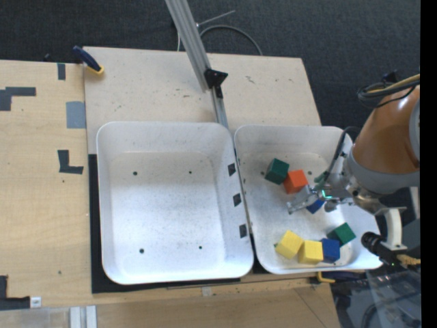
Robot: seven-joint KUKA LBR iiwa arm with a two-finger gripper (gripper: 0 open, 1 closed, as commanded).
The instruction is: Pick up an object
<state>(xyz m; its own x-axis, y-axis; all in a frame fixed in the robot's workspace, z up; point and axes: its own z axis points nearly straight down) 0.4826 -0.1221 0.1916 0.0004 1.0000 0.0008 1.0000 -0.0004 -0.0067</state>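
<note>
Nearest, along the right bin's [273,137] front edge, sit two yellow cubes [289,244], a blue cube [331,249] and a green cube [342,234]. Just beyond, the arm reaches in from the right, gripper [308,202] low over a small blue block [315,207]; whether it is open or closed, I cannot tell. Farther back lie an orange cube [296,180] and a dark green cube [276,171], touching. The left bin [109,203] sits alongside on the pale bench [143,80].
</note>
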